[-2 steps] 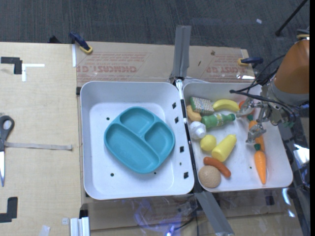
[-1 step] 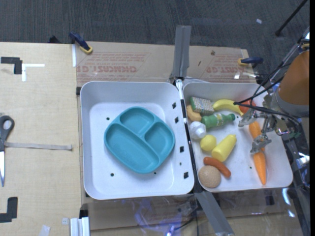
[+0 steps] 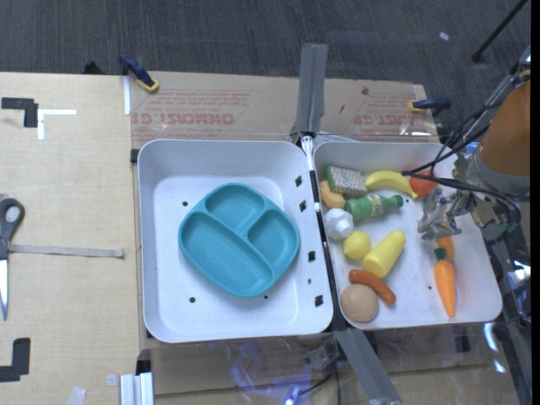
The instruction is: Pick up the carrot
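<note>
- While the grey arm reaches in from the right, two shallow white bins sit side by side.
- The left bin holds a blue plastic plate with three parts.
- The metal claw hangs just above the orange carrot's top; I cannot tell how it is set.
- The long orange toy carrot lies in the right bin, near its right wall.
</note>
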Tool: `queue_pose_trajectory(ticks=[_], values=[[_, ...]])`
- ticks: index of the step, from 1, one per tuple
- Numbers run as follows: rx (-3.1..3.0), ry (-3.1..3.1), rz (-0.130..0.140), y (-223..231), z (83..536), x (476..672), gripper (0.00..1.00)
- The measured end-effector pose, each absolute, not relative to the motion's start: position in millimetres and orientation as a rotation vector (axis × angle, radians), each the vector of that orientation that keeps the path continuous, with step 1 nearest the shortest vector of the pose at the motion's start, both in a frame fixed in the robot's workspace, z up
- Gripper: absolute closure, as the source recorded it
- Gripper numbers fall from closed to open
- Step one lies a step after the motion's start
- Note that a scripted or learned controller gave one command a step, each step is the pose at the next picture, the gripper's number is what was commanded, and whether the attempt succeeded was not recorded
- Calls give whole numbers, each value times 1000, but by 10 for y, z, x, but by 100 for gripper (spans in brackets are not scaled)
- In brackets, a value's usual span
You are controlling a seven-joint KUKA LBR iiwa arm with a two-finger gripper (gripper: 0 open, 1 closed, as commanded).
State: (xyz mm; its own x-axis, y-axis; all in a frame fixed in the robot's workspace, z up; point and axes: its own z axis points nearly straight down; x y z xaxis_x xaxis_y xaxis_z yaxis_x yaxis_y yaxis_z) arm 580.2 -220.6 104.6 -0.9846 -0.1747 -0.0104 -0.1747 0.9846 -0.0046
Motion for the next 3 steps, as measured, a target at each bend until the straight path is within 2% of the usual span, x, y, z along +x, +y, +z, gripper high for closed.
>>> queue_pose_trajectory(ticks=[1, 2, 3], values=[[-275, 3119, -5, -2203, 1045, 5802, 0], [-278, 3112, -9, -2199, 1156, 5827, 100], [-278, 3112, -9, -2196, 1155, 5827, 0]])
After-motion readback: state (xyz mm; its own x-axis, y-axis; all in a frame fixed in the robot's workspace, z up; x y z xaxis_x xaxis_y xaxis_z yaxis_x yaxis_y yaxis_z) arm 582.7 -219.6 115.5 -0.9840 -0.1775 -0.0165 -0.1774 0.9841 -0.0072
